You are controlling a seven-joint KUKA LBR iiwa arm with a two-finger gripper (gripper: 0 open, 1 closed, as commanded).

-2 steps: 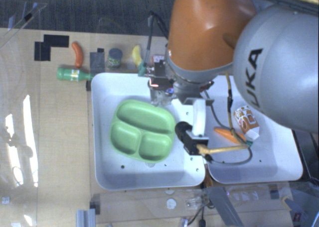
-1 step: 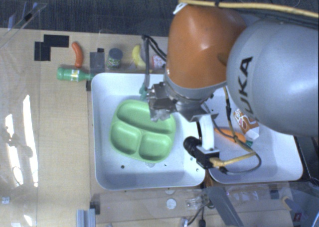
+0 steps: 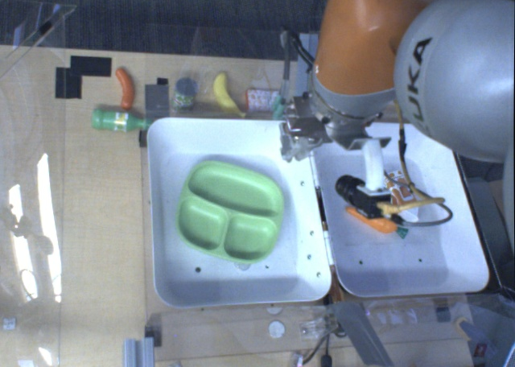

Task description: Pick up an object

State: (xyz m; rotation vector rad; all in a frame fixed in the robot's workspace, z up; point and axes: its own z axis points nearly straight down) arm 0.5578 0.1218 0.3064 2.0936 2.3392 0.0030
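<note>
The gripper hangs low inside the right bin, and I cannot tell whether its jaws are spread or pressed together (this angle hides them). The orange carrot lies just beside the jaws, on the side nearer the camera, and seems not to be between them. I'd centre the jaws over its middle, turn them across its length, then press down and close slowly.

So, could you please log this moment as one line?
gripper low in right bin | orange object beside it, grasp unconfirmed | green divided plate in left bin
</note>
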